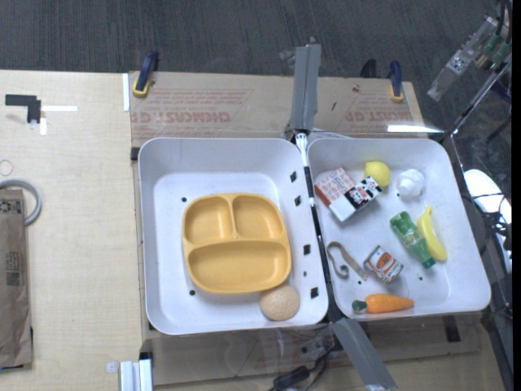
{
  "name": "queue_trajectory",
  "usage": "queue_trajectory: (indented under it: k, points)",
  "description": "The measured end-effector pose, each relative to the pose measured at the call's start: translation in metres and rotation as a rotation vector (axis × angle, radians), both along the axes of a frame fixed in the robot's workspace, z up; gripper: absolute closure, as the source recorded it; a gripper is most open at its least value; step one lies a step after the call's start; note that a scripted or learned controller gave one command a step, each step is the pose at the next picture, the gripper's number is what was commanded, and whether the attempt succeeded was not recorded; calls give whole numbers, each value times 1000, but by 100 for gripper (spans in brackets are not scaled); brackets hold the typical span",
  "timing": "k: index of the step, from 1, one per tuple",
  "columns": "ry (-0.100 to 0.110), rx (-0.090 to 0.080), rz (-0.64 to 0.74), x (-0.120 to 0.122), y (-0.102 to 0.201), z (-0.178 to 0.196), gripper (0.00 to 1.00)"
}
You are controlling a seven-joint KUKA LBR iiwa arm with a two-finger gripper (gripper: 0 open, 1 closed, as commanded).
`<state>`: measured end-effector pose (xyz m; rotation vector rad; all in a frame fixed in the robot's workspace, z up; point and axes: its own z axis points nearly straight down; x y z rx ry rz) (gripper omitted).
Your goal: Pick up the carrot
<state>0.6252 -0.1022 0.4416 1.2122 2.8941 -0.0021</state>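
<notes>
I see the orange carrot (384, 304) with a green top lying flat, backwards red letters maybe saying CHEMCAST on the cardboard (191, 104), and I cannot tell how the jaws stand.

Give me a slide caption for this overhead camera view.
Carrot lies at the near edge of the right bin among small items; a yellow plate sits in the left bin.

overhead fixed | slanted down | both bins (155, 243) framed

arm (472, 51): I see a pale grey, boxy, slanted part | greenish bits at its upper end | thin dark cables alongside | markings too blurred for me to read
</notes>
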Motion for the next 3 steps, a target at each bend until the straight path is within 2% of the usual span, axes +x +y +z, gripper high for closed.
queue_trajectory:
  k: [1, 2, 3]
  points:
    - [4, 1, -132, 25, 26, -74, 100]
    - [4, 1, -133, 27, 78, -95, 100]
    - [1, -1, -131, 28, 78, -86, 100]
